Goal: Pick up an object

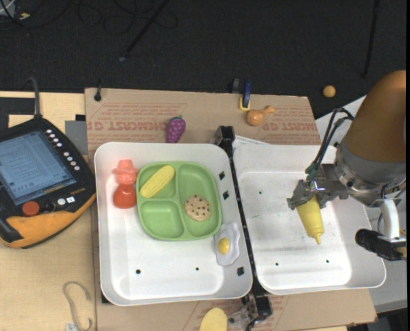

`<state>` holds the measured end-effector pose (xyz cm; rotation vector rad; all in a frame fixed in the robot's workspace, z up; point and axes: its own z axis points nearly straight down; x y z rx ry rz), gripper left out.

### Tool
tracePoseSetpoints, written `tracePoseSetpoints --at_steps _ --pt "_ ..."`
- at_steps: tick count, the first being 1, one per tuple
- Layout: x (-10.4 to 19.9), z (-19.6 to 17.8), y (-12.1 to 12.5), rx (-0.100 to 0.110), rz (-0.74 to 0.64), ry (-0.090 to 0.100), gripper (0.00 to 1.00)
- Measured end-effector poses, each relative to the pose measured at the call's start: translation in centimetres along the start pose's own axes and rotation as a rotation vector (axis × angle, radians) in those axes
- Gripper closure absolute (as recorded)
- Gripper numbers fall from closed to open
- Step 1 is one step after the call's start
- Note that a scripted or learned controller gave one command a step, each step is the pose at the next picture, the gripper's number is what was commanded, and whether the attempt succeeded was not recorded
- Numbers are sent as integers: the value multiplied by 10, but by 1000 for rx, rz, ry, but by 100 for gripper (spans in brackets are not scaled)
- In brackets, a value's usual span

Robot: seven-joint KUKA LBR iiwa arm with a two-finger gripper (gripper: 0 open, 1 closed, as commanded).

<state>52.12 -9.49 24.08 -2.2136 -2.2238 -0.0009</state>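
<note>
We are seeing the end effector [308, 197] clenching the blunt end of a yellow plastic mustard bottle [311, 218], nozzle pointing toward the near edge of the right white bin [287, 271], apparently gripped there for a clean lift.

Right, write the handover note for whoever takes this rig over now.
Gripper: over the right bin, fingers shut on the yellow mustard bottle, which hangs nozzle down.
Left bin: green divided plate with corn and a cookie; red figure beside it; fried egg at the right wall.
Done: bottle grasped.
Left: confirm the lift clears the bin floor.
</note>
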Motion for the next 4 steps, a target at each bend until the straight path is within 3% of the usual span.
tracePoseSetpoints --at_steps 2,4 --pt "84 23 12 2 3 -1 100" --pt "79 21 20 2 6 -3 100"
